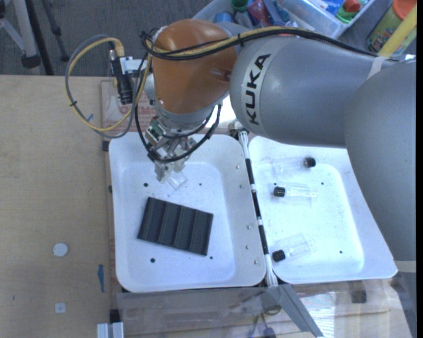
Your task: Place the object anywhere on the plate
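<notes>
Fingers [165, 173] clamp a clear vial [174, 179] above the dark ridged plate [176, 226].

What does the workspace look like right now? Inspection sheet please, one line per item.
Surface: wooden bench bearing left bin and right bin, side by side.
Job's things: dark ribbed plate lies flat in the left bin; three clear vials with black caps, and, in the right bin.
Clutter: small grey disc and blue mark on the bench.
Hand: hand above the left bin, just beyond the plate's far edge; something clear at its tip, unclear.
Cables: yellow and black cables loop off the wrist.
Surroundings: colourful items behind the arm.
</notes>
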### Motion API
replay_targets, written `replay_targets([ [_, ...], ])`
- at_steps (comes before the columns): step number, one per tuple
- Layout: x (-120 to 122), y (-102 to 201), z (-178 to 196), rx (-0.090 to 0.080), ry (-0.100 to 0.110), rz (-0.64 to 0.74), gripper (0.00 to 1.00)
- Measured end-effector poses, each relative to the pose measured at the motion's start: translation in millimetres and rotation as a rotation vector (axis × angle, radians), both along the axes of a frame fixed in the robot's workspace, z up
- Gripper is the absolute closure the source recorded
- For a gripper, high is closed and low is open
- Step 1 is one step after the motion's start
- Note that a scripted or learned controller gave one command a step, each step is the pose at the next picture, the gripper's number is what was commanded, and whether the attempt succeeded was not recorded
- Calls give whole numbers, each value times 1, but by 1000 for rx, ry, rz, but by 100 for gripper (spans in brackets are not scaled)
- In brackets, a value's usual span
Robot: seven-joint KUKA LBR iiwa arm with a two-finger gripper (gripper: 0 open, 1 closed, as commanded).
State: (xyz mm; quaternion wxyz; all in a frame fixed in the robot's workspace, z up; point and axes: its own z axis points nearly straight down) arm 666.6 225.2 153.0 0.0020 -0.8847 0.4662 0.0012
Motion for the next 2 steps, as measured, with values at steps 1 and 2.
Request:
replay_targets([
  [1, 0, 2, 24, 2, -5, 93, 100],
  [2, 0, 1, 70, 2, -6, 414, 100],
])
